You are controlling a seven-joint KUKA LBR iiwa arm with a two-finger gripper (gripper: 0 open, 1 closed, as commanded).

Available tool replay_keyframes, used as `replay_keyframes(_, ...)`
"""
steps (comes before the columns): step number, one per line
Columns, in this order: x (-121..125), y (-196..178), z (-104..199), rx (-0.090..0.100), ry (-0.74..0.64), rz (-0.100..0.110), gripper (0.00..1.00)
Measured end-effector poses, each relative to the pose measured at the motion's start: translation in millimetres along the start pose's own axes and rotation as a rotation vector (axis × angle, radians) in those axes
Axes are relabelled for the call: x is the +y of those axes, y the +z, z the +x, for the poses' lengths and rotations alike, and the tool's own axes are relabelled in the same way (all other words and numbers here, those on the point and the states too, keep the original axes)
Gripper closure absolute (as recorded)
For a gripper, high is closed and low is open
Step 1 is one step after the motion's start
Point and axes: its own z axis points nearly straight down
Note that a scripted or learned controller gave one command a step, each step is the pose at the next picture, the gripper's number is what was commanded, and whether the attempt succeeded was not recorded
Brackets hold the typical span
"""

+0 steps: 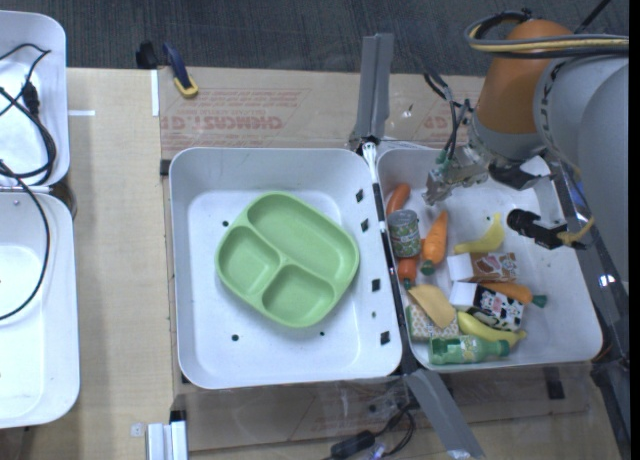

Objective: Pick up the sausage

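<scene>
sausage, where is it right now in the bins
In the camera view the sausage lies in the right bin, near its far-left corner, just above the small can and left of the tool.

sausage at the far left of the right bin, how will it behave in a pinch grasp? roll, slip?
The sausage looks rounded and smooth, so it may roll or slip from a pinch. It appears to be a small rigid toy, probably light. It lies close to the bin wall and the small can, so finger room on those sides looks tight. The gripper hangs just beside it.
</scene>
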Motion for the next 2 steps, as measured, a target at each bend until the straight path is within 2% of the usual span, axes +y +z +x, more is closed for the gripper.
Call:
replay_keyframes(1, -0.1, 0.1, 0.0, 0.0, 0.0, 0.0, 0.0)
replay_keyframes(2, -0.7, 8.7, -0.5, 0.002, 0.046, 0.0, 0.0)
